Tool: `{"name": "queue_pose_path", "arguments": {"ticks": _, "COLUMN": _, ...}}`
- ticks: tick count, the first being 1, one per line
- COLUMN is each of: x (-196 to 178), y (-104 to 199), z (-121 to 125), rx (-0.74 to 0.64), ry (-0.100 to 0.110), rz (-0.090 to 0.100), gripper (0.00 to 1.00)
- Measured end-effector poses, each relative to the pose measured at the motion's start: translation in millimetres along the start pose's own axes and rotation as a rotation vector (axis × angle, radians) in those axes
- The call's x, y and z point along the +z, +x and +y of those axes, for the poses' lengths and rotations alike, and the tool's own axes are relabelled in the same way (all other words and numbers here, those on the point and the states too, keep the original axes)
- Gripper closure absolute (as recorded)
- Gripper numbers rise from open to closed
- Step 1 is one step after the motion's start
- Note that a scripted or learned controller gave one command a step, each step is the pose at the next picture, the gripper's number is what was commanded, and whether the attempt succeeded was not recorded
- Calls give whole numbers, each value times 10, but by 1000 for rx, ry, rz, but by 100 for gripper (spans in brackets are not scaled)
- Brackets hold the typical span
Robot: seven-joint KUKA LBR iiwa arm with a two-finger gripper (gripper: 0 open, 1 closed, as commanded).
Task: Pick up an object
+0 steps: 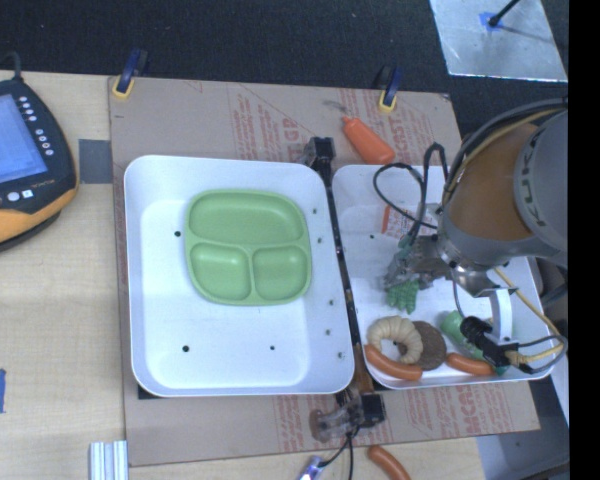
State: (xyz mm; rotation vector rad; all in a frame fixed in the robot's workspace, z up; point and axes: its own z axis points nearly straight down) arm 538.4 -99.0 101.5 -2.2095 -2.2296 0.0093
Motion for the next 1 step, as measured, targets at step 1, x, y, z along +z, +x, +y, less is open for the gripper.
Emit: {"name": "queue_pose_path", "arguments": {"ticks": 1, "x": -912, "y": 717, "z": 368, "rx": 4, "ry": -4, "rz": 3, "gripper": 100}}
